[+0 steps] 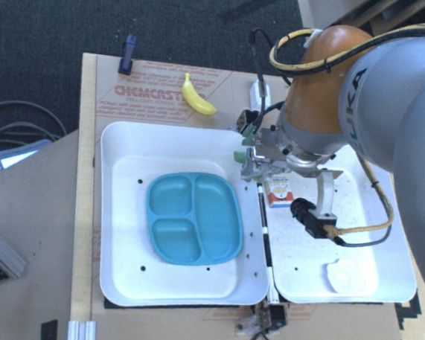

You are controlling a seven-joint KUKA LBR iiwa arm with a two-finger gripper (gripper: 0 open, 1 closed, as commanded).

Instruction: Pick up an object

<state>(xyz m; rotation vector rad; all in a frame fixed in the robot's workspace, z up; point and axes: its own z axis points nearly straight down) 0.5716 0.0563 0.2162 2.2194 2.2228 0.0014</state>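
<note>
A small red-and-white box point(277, 195) lies in the right bin point(302, 265), just to the right of the blue plate point(193, 217) and a little farther back than it, close to the wall where the two bins meet. It looks pale, with a red patch on its near part; its print is too small to read. The gripper point(268, 171) hangs right above the box, to the right of the plate's far corner. The wrist hides it, so whether it is released or clenched, and whether it touches the box, cannot be told.

The plate has three compartments and lies flat in the middle of the left bin point(125, 150). A pale round thing point(349, 276) rests well to the plate's right, in the right bin's near corner. Behind the plate, outside the bins, a yellow banana point(197, 97) lies on the printed cardboard point(148, 96).
</note>
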